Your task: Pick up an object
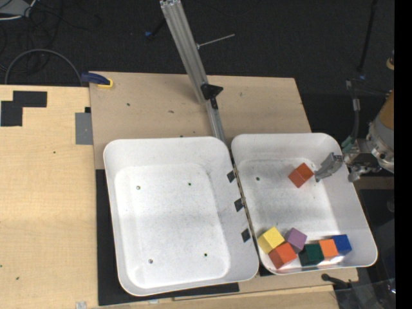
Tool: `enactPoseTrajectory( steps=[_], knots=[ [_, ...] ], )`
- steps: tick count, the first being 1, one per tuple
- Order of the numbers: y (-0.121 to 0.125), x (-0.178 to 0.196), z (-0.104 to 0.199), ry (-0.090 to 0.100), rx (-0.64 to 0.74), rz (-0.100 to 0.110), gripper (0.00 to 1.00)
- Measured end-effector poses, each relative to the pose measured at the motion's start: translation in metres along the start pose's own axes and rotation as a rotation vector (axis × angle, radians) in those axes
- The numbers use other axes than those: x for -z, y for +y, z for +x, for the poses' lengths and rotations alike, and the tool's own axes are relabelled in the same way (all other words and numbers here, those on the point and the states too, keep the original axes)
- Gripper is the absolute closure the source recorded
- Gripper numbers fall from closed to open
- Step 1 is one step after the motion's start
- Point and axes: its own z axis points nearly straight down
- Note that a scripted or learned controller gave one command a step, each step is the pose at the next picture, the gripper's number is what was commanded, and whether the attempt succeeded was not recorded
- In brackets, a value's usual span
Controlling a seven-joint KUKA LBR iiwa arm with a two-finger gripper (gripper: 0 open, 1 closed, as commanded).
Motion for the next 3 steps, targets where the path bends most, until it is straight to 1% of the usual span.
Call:
enactPoseTrajectory(
  steps=[1,2,3],
  knots=[
    [0.0,0.0,0.0,0.0,-0.001,0.0,0.0],
    [0.0,0.01,0.0,0.001,0.001,0.001,1.0],
    [-0.044,0.146,0.045,-0.002,0.005,-0.009,1.0]
  ],
)
